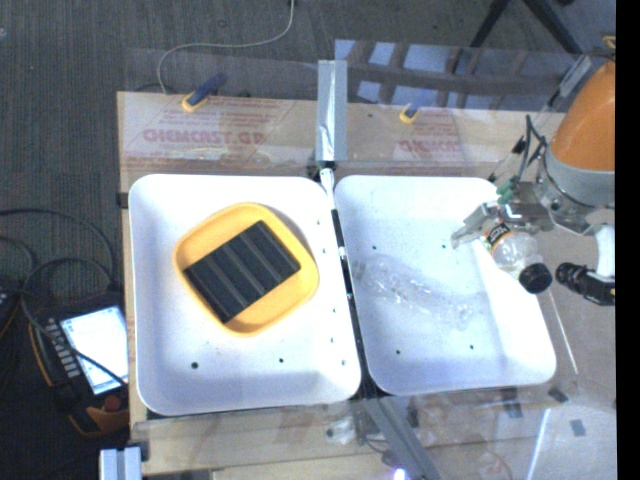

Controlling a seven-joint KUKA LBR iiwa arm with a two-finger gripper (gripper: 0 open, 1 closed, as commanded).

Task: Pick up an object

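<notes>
A crumpled clear plastic wrapper lies in the middle of the right bin, its long axis running from upper left to lower right. It sits down and to the left of the gripper, apart from it. The gripper hangs over the right bin's far right edge, and its grip cannot be made out. A yellow dish with a black ribbed insert fills the left bin.

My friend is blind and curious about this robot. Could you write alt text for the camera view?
A robot arm's gripper hovers over the right edge of the right white bin, where a crumpled clear plastic piece lies. The left white bin holds a yellow dish with a black ridged insert.
</notes>
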